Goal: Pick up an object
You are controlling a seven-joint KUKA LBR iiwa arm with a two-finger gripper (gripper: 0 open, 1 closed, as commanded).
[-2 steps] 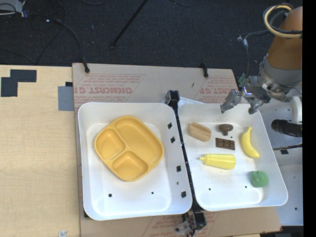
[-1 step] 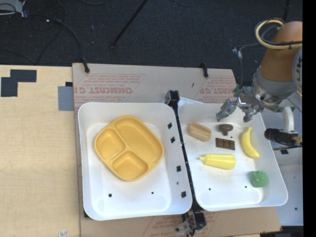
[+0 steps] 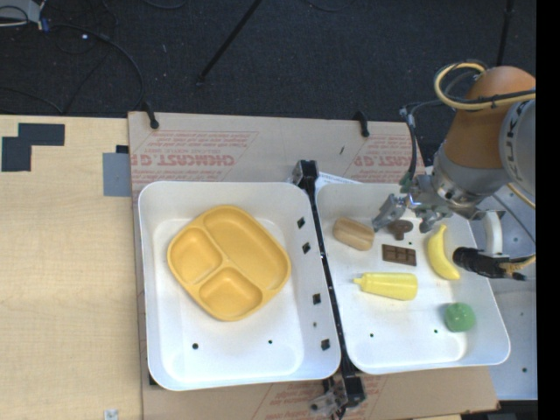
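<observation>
- Sitting right under the pincer (image 3: 407, 215) in the right bin (image 3: 490, 344), a small brown piece (image 3: 401, 229) looks the likeliest pick — straight below the spread fingers, which hold nothing.
- Its neighbours crowd close: bread roll (image 3: 353, 234) to its left, chocolate bar (image 3: 399, 255) just below, banana (image 3: 440, 253) to the right.
- Farther off lie the yellow bottle (image 3: 386, 285) and green block (image 3: 458, 317); the yellow tray (image 3: 228, 261) fills the left bin (image 3: 166, 348).

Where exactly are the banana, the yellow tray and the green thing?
banana (image 3: 442, 254): camera view, middle of its curved body.
yellow tray (image 3: 228, 262): camera view, centre where its dividers meet.
green thing (image 3: 458, 317): camera view, its top face.
</observation>
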